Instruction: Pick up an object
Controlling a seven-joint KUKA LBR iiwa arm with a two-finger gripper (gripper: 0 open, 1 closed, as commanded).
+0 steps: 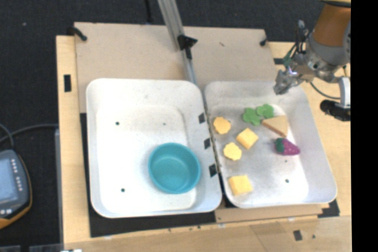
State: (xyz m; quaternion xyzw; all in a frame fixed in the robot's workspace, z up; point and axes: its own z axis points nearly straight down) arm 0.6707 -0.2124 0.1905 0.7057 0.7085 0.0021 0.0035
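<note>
Overhead, at the far right corner of the right bin [316, 183]: gripper [285, 84], hanging off the grey arm [323, 47] with its orange band, reaching in from the right. Poised above the bin's bare floor, apart from every piece, gripping nothing. Too small and too dark to tell whether spread or closed.

Nearest to it, just below and to the left: green piece [258, 114], touching a tan wedge [277, 125] on its right. Further toward the near side, just beside the wedge: purple piece [287, 147].

Toward the bin's left wall, 4 yellow pieces, all apart from one another:
- round yellow piece [221, 126], close to the wall
- yellow cube [247, 138], between the round one and the wedge
- lobed yellow piece [233, 151], just below the cube
- yellow block [240, 185], alone near the front rim

In the left bin [106, 104]: 1 blue bowl [173, 168], upright, mouth up, sitting in the near right part.

Behind both bins, slanting up to the top edge: metal pole [167, 0], foot clamped near the gap between the 2 bins. At the far left, off the bench [68, 127]: handheld pendant [12, 183] with a screen and a cable.
</note>
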